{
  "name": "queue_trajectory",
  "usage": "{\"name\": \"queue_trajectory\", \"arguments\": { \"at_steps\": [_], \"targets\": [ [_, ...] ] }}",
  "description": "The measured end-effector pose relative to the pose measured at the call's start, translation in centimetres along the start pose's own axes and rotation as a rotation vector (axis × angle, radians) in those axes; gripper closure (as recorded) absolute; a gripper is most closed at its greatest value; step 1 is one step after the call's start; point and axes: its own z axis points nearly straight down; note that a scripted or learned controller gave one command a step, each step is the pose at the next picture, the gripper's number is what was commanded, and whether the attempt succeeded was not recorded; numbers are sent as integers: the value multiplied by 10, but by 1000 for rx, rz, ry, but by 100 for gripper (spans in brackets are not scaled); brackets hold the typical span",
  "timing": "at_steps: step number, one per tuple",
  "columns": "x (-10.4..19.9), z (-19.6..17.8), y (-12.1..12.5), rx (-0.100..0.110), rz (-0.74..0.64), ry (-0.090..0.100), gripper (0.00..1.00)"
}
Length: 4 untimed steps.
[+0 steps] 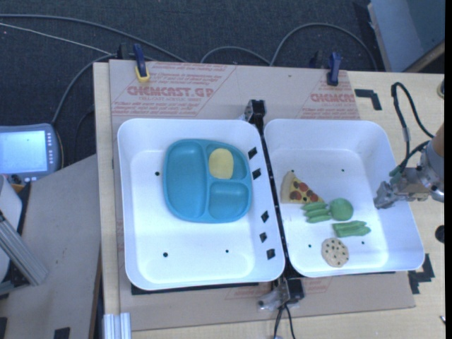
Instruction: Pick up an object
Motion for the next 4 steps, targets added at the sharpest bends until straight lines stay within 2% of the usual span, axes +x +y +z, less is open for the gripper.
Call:
{"name": "queue_trajectory", "arguments": {
  "at_steps": [2, 3, 4],
  "targets": [
    [-1, -96, 13, -6, -2, -5, 100],
    [40, -90, 24, 0, -4, 0, 100],
    [94, -94, 39, -2, -6, -1, 100]
  ]
}}
